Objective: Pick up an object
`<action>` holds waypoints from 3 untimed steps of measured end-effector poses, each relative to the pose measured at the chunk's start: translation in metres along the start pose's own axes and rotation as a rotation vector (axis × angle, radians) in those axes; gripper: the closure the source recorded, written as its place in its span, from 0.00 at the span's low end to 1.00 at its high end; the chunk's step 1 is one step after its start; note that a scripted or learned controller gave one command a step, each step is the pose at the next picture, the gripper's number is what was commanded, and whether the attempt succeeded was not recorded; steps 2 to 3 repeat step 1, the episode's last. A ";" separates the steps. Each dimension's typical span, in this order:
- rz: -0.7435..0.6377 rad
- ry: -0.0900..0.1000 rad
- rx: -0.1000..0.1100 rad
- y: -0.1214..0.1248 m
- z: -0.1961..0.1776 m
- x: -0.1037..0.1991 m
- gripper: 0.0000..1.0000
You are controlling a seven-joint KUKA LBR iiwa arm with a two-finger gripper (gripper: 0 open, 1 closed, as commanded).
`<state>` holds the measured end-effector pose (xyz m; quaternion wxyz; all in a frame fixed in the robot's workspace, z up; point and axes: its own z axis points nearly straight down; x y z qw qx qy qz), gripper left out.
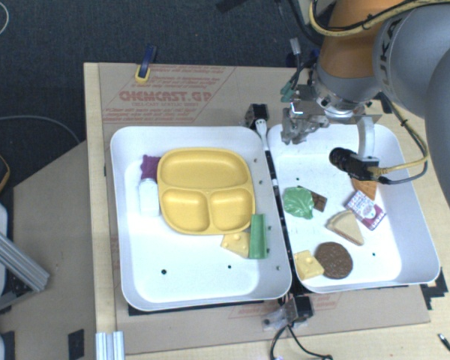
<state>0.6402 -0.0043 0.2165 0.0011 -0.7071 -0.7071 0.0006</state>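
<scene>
One gripper [296, 131] | jaw state unclear | green toy [298, 202] below it, well apart, right bin [416, 227]

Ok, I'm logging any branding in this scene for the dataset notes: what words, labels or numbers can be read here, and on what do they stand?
"CHEMCAST G P": red print on the brown board under the bins; the last letters are unsure.
A smaller red line beneath it is too blurred to read.
The small purple and white packet in the right bin bears print too small to read.
</scene>
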 end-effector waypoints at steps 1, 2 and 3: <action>0.001 -0.001 -0.005 0.002 -0.009 -0.009 1.00; 0.001 -0.001 -0.005 0.002 -0.009 -0.009 1.00; 0.001 -0.001 -0.005 0.002 -0.009 -0.009 1.00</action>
